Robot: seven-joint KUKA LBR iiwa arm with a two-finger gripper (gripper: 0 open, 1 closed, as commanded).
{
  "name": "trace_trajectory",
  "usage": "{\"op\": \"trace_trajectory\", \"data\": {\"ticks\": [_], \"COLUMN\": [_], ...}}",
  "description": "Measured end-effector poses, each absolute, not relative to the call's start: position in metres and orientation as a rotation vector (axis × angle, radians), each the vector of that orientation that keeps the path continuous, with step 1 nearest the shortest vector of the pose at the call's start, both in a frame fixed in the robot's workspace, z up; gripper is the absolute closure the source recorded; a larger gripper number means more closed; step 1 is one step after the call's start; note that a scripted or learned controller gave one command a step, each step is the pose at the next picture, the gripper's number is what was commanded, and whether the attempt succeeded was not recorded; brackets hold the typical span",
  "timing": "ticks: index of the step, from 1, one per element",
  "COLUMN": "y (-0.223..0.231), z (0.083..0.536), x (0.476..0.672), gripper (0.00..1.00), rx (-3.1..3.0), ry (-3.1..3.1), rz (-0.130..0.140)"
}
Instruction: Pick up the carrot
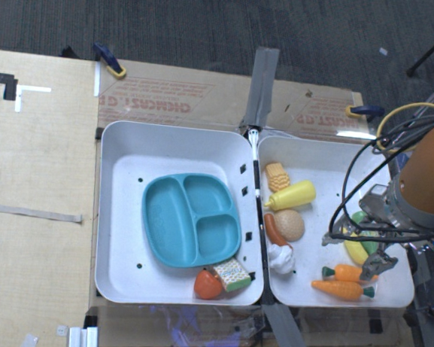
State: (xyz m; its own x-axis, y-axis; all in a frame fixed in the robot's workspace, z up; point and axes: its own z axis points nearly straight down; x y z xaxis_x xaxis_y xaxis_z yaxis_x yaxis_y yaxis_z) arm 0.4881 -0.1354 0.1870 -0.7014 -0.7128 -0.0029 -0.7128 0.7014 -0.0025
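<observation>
An orange carrot [340, 290] with a green stem end lies flat near the front edge of the right bin [320, 159]. Just behind it lies a second, shorter orange carrot-like piece [343, 273], almost parallel to it. My gripper [375, 267] hangs low over the bin's right side, at the right end of the shorter piece and just above the stem end of the long carrot. The wrist and its cables hide the gripper's upper part. Nothing visibly hangs from it.
The right bin also holds a yellow banana [355, 250], a green item [358, 217], a yellow bottle shape [293, 195], a waffle piece [277, 176], a tan bun [289, 225] and a white lump [280, 258]. The left bin [117, 198] holds a blue divided plate [192, 220], a tomato [207, 285] and a small box [232, 274].
</observation>
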Motion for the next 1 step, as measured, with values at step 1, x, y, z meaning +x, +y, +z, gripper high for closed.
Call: {"op": "trace_trajectory", "data": {"ticks": [1], "y": [-0.1671], "z": [0.0966], "x": [0.4857], "gripper": [0.00], "rx": [-1.555], "ry": [2.724], "rz": [-0.004]}}
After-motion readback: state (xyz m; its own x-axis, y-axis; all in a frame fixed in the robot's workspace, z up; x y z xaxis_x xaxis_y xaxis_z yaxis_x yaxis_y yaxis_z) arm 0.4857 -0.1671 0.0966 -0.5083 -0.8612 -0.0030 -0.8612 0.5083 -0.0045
